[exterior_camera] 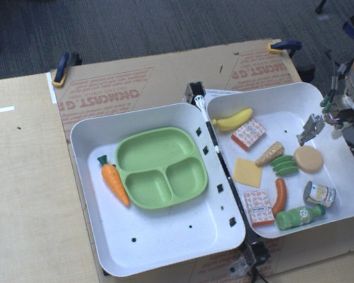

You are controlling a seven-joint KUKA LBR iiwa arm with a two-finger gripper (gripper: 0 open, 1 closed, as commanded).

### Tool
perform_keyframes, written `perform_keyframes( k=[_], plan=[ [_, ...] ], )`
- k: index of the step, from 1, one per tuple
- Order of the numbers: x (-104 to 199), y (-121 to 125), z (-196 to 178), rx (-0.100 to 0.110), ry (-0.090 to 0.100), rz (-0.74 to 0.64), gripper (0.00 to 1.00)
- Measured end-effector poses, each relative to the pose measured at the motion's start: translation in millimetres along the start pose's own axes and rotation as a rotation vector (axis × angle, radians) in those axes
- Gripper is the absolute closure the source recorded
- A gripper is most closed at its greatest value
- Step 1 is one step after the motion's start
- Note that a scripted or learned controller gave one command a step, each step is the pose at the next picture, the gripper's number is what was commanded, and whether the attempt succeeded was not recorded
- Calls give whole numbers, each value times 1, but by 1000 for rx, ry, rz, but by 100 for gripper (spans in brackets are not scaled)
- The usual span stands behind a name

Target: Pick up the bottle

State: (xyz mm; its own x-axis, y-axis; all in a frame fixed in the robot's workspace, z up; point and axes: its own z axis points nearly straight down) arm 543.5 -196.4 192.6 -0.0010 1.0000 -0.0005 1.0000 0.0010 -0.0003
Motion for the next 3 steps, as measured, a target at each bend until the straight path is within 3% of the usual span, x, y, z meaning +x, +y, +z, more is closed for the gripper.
perform_keyframes(
  k=[1,2,3],
  plan=[
    [0,1,-10,-1,-1,-2,100],
    [-26,-66,-31,0,0,85,100],
    [58,-64,-59,-1,0,125,100]
  ],
)
